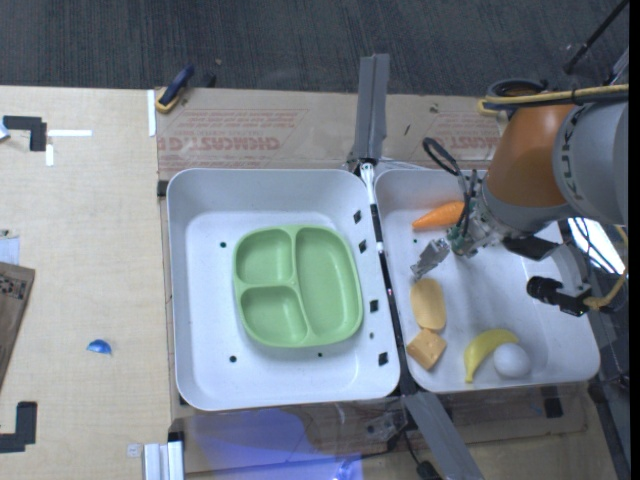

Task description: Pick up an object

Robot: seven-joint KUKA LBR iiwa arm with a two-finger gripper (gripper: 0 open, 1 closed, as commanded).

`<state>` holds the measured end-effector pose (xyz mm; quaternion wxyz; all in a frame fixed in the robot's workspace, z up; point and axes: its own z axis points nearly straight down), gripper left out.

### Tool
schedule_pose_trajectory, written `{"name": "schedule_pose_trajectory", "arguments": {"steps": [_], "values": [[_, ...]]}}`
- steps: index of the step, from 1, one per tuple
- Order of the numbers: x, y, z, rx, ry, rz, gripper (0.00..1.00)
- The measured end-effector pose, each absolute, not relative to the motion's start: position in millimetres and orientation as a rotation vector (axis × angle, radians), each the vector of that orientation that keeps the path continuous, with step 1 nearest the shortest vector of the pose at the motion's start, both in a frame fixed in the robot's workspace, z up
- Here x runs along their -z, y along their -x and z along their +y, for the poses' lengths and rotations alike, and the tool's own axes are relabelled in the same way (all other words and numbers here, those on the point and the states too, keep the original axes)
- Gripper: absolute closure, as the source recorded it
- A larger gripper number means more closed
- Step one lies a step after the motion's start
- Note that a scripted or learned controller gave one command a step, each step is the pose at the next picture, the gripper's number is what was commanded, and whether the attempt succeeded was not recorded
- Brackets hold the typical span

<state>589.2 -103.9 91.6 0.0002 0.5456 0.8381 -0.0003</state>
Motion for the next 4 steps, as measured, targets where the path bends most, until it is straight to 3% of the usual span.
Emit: {"name": "schedule_pose_trajectory", "arguments": {"steps": [1,2,3,4], "values": [[-130.1,-592.7,-115.6,0.0,-1.472,2.772,0.0],[-139.7,-593.4,-116.7,-0.001,-1.477,2.767,1.0],[-192.4,-657.9,-79.4,0.001,-1.685,2.648,1.0],[-98.5,-639.5,-122.5,0.003,-2.05,2.381,1.0]]}}
